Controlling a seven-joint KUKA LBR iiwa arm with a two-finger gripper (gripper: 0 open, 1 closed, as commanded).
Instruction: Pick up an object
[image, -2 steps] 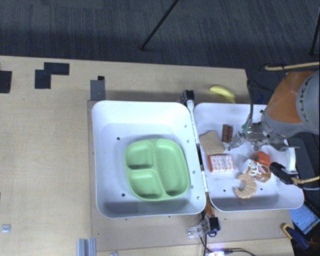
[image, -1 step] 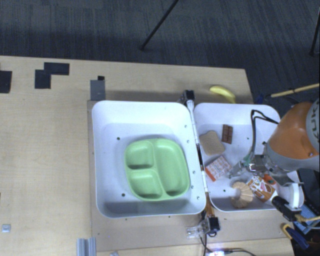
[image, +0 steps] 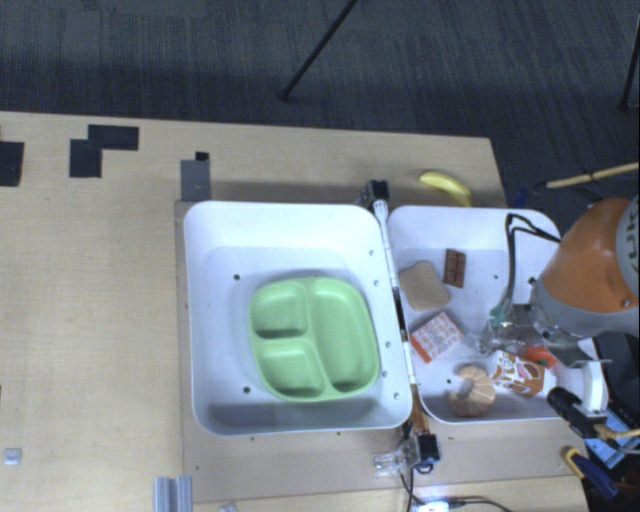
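Pale wooden worktop (image: 90, 300), two shallow white bins, the hand (image: 508, 335) low in the right bin (image: 480, 235) over a crinkled orange-and-white snack packet (image: 518, 375), grip state impossible to tell; likely risk: slipping off that slick, crowded wrapper.

No text or label can be read

Robotics lab, test bench.
Plywood bench (image: 90, 330) with black tape marks (image: 100, 148) upper left, two white bins (image: 215, 300), loose cables (image: 430, 480) lower centre, dark carpet (image: 200, 50) above.
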